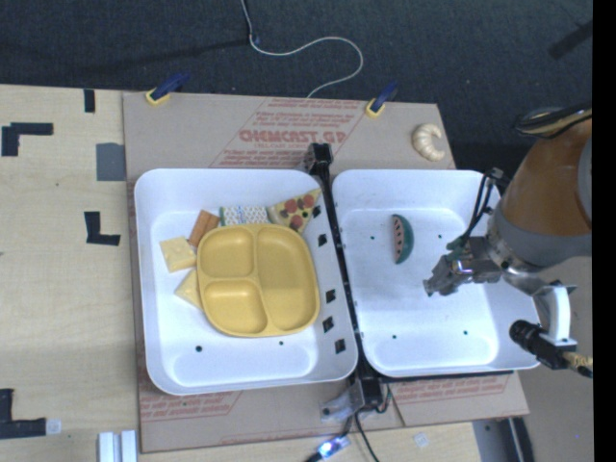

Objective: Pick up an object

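Dark carpet (115, 17) beyond wooden bench (58, 287)

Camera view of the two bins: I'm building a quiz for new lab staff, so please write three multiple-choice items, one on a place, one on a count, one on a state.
1. Where is the watermelon slice?
A. left bin
B. right bin
C. on the cardboard

2. How many compartments has the yellow plate?
A. two
B. three
C. five

3. How does the gripper stand to the slice?
A. apart from it, lower right
B. clamped on it
C. lifting it over the left bin

Answers: 1 B, it lies in the right bin; 2 B, two ridges split it in three; 3 A, white floor shows between them.
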Robot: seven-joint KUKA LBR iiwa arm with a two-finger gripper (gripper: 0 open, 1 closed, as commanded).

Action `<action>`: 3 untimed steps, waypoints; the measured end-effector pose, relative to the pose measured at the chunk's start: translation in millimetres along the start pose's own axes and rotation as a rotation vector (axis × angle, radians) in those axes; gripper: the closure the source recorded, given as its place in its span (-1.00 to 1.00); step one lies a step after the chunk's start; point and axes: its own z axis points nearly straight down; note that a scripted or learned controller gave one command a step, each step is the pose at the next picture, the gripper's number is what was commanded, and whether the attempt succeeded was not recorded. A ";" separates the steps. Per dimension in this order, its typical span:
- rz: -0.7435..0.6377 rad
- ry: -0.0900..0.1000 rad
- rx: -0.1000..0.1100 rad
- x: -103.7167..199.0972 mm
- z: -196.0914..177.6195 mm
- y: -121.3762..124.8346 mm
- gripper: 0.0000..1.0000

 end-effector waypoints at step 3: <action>-0.004 0.002 0.004 78.7 -3.5 80.7 1.00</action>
